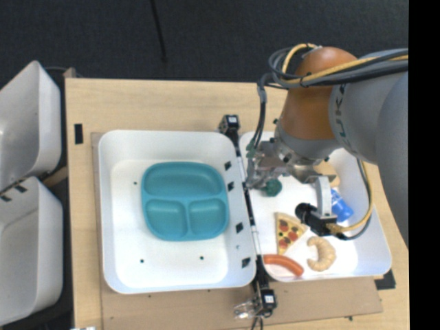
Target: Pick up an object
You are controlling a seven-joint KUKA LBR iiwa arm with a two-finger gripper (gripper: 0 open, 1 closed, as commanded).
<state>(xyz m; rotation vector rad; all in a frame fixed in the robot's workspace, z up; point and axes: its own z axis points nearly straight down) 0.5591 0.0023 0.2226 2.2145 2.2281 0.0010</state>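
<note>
My gripper hangs low at the left side of the right bin, just right of the wall between the bins. A small dark green object lies right under its fingertips; I cannot tell whether the fingers touch it. Below it lie a pizza slice, a red sausage and a tan croissant. A blue object sits to the right, partly behind a black part of the arm.
The left bin holds a teal divided plate. The grey arm and its orange band cover the right bin's upper part. White containers stand off the bench at the left.
</note>
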